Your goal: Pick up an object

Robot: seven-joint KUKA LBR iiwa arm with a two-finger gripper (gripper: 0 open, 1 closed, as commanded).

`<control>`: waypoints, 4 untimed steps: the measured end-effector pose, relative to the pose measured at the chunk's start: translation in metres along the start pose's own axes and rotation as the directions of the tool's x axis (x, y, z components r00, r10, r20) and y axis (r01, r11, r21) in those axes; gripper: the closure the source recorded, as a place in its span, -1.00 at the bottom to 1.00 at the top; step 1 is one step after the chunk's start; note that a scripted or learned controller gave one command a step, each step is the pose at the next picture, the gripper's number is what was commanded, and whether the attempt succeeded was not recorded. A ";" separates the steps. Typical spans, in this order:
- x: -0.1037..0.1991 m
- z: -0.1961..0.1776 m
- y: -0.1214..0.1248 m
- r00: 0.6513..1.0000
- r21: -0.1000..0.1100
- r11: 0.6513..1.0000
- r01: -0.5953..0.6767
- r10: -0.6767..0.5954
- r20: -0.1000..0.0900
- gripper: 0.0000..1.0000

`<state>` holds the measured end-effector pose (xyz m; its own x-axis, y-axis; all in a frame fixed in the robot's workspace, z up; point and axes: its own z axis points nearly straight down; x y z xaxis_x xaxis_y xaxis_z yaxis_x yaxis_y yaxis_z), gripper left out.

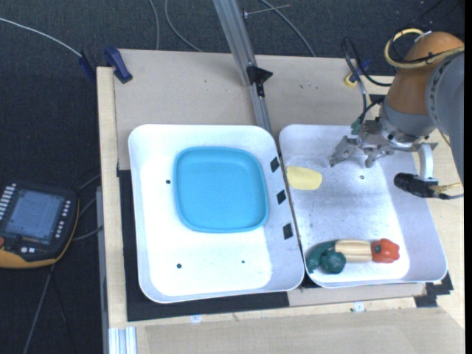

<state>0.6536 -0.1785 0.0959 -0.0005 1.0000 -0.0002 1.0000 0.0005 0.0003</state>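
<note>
The grey arm with its orange band reaches in from the right, wrist bent downward, gripper (356, 152) spread, holding nothing, above the right white bin (413, 220). A pale yellow rounded object (304, 178) lies just left of it; a green, tan and red toy piece (352, 253) rests along the near wall

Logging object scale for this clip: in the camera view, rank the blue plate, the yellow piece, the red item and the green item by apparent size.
1. blue plate, by far largest.
2. yellow piece.
3. green item and red item: too close to rank.
</note>
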 end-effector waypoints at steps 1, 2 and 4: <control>0.000 -0.011 0.001 1.000 -0.002 1.000 0.001 -0.001 0.000 1.00; -0.003 -0.072 0.008 1.000 -0.006 1.000 0.000 0.000 0.001 1.00; 0.008 -0.166 0.015 1.000 -0.005 1.000 0.001 -0.001 0.001 1.00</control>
<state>0.6689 -0.1708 0.2620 -0.0013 1.0000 -0.0009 1.0000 0.0013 0.0056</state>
